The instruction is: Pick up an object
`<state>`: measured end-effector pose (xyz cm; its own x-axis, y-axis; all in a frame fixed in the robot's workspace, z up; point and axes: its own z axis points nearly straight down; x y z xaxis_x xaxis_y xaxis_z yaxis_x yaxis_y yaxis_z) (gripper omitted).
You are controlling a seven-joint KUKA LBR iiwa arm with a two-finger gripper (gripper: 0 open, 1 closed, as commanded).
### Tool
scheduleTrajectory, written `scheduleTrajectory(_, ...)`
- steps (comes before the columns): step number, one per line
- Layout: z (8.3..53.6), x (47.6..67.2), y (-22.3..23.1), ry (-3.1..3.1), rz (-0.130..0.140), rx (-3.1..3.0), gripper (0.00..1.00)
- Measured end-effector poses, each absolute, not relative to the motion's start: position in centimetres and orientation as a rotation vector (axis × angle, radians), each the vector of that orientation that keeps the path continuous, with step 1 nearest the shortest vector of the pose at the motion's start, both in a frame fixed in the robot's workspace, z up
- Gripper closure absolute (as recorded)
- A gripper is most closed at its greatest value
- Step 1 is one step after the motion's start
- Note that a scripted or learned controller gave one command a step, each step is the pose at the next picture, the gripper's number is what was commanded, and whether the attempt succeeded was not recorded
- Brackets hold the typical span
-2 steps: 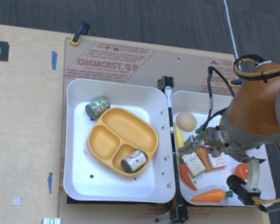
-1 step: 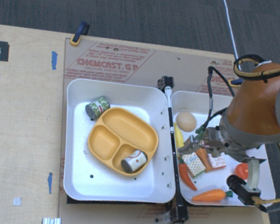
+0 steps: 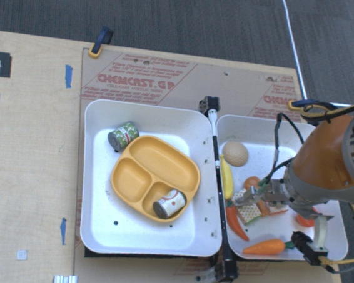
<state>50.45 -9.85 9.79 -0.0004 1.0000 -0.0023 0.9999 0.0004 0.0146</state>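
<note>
Dark carpet is running behind a pale wooden counter, where 2 white bins are sitting side by side on a printed board. From the right, the arm is reaching low over the right bin, its gripper hanging among the toy food near the bin's middle.

Whether the jaws are released or clenched cannot be told; cables and the wrist are hiding them, and nothing is visibly sitting between them.

Risks from here look plain. The items in this bin are lying crowded and overlapping, so a closing grip may be catching 2 things at once, or nudging a smooth piece aside and coming up with nothing. A patterned block just under the gripper is lying tilted, which could let it slip. The bin divider is close on the left, and a sideways push might be pinning the banana against it.

Right bin contents: an egg near the top, the banana along the left wall, a red pepper below it, a carrot near the bottom edge, and the block, the likeliest target, beside the gripper.

Left bin contents: a yellow 3-compartment tray holding a small can in its lower right section, and a green can lying loose just beside the tray's upper left.
</note>
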Motion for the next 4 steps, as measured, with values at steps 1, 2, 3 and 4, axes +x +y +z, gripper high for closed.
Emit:
scheduleTrajectory(1, 9.1, 53.4, -9.5, 2.214, 0.007, 2.217, 0.0)
scheduleTrajectory(2, 10.3, 53.6, -9.5, 2.207, 0.015, 2.213, 1.0)
scheduleTrajectory(3, 18.5, 49.2, -6.0, 2.222, 0.001, 2.22, 1.0)
scheduleTrajectory(4, 20.4, 48.0, -3.4, 2.222, 0.003, 2.218, 1.0)
